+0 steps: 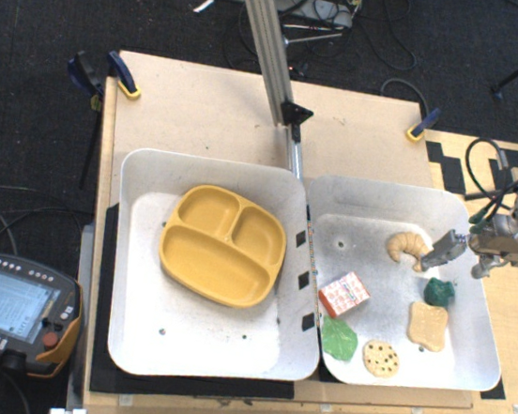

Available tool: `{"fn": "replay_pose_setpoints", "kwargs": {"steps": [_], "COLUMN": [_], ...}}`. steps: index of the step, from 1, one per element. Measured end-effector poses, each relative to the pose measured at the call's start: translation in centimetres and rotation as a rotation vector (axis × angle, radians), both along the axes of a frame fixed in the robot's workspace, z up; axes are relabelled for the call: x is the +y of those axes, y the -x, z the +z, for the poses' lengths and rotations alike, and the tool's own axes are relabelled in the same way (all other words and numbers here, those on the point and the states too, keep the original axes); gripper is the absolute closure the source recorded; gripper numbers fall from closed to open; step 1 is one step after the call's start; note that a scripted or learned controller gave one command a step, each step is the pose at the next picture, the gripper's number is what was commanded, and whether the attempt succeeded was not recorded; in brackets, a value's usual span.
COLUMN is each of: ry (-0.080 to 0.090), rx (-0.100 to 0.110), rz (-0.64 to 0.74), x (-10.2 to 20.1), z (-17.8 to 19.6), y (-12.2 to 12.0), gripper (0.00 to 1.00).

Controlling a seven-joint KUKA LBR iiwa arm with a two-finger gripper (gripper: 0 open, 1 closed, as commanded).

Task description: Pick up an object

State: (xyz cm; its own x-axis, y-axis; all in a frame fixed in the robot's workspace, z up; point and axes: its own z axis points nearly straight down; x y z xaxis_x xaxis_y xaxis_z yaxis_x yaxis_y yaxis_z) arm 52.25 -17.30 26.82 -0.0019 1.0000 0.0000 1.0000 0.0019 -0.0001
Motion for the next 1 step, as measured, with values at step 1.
{"fn": "replay_pose_setpoints", "kwargs": {"steps": [1], "ry": [0.000], "rx": [0.000], "rz": [-0.001], "x": [0.00], "z": [0.00], "y": [0.00], "gripper": [0.00]}}
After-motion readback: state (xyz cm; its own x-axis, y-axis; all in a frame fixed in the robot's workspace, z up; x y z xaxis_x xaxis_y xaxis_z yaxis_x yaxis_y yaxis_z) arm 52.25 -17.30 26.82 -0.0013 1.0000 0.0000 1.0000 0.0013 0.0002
